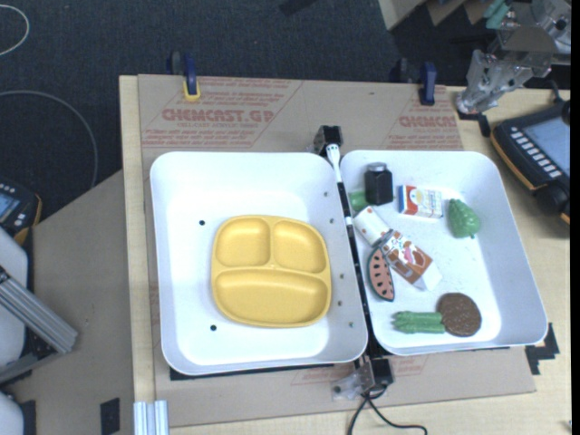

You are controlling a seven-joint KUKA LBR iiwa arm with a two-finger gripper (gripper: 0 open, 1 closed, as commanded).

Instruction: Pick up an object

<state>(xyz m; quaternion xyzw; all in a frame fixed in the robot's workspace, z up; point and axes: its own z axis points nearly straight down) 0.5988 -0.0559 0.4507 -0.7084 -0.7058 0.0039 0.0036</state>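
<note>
Two white bins are sitting side by side on the bench. The left bin point(172, 243) is holding a yellow divided plate point(270, 271), lying flat near its middle. The right bin point(507, 234) is holding a scatter of small things: a black block point(378, 186) at the upper left, a small carton point(422, 201) beside it, a green toy point(463, 218) to the right, a white tube point(369, 222), a snack packet point(409, 259), a watermelon slice point(381, 275) lying with its long axis running up and down the frame, a green bean pod point(417, 322) lying left to right, and a brown cookie point(459, 314) touching its right end. The gripper point(485, 80) is hanging at the upper right of the frame, outside the bins, well apart from everything in them; how it stands I cannot tell.
</note>
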